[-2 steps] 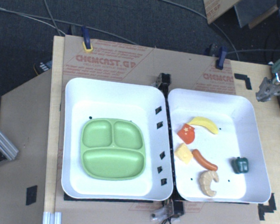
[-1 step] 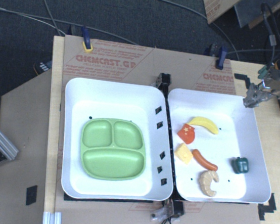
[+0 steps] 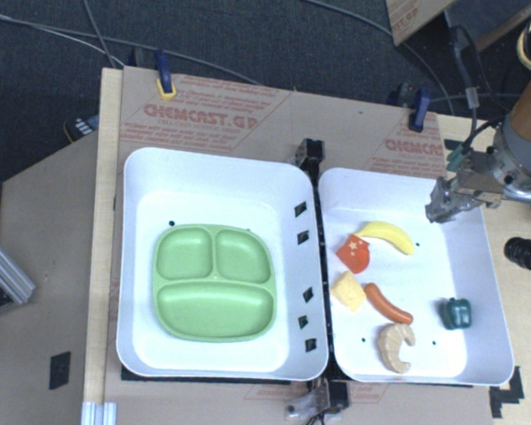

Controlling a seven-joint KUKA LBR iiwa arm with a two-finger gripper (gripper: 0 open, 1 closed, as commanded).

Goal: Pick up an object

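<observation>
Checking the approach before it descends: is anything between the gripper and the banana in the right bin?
Nothing visible. The gripper hangs over the right bin's upper part; the banana lies just to its left on bare white floor.

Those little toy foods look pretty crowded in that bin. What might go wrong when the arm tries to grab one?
The tomato, cheese wedge and sausage lie close together, so the gripper could nudge a neighbour or catch two. The banana is curved and may slip. The green pepper sits near the right bin wall, leaving little room.
</observation>
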